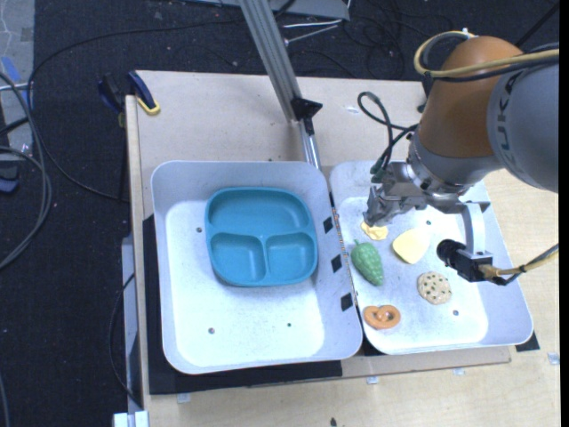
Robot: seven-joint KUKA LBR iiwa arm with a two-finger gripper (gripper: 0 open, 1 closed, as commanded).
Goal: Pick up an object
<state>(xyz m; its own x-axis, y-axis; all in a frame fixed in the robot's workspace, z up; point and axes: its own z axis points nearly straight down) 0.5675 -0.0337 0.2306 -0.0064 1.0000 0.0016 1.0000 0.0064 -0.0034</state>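
1. So the grey KUKA arm (524, 123) comes in from the right edge of the view, a fat rounded link that takes up most of the upper right corner.
2. The orange band (462, 96) sits right above the wrist and bulges out toward the camera, with a yellowish cable looped over the top of it.
3. Below the band the wrist narrows and angles down and to the left.
4. The two-finger gripper (377, 213) hangs low, pointing downward; its tips are too dark and bunched up to make out clearly.
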